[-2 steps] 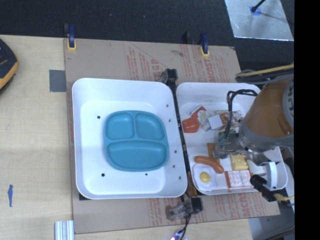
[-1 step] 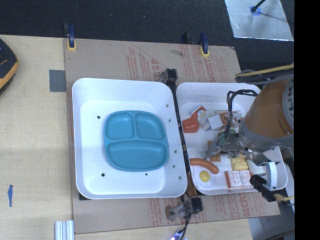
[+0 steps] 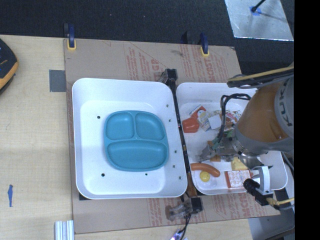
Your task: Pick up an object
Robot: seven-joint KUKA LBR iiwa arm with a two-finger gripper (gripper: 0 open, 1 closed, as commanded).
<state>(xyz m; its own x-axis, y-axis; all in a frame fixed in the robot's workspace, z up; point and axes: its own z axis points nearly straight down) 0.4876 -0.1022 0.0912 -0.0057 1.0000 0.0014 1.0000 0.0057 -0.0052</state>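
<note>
The gripper (image 3: 218, 145) hangs low in the right bin (image 3: 186, 91), amid a jumble of small toy foods; whether it is spread wide or pinched narrow cannot be told, as the wrist hides it. No item is seen in its grasp. Just below it lies a hot dog (image 3: 205, 170), and up-left a red piece (image 3: 190, 126) (both lie fairly apart from the clutter). Better to aim at one such loner, descend straight, close squarely across its narrow side

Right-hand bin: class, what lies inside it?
In the right-hand bin: a hot dog, an orange-red piece and small packets. The arm covers the rest of the bin's middle.
</note>
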